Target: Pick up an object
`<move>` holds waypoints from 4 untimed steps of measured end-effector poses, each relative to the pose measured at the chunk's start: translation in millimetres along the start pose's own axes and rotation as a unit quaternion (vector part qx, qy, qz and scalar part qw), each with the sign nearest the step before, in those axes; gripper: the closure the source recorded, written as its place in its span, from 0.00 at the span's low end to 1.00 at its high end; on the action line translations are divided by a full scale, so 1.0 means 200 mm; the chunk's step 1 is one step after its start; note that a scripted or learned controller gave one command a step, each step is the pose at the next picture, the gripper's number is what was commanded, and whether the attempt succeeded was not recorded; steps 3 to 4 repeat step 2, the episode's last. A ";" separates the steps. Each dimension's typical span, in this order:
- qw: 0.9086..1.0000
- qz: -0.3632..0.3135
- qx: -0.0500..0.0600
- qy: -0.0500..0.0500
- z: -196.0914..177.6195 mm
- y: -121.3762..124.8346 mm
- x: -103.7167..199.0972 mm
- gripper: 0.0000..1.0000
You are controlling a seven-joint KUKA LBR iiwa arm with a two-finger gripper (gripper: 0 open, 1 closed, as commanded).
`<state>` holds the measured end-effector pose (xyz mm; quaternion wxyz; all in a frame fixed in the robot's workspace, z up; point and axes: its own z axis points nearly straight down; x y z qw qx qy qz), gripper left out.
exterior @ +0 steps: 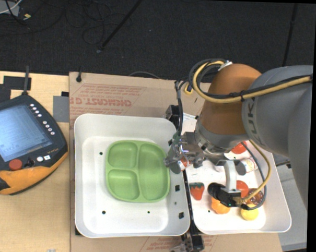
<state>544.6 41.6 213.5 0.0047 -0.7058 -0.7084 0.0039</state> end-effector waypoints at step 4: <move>1.000 0.002 0.000 -0.001 0.00 -0.09 0.29 1.00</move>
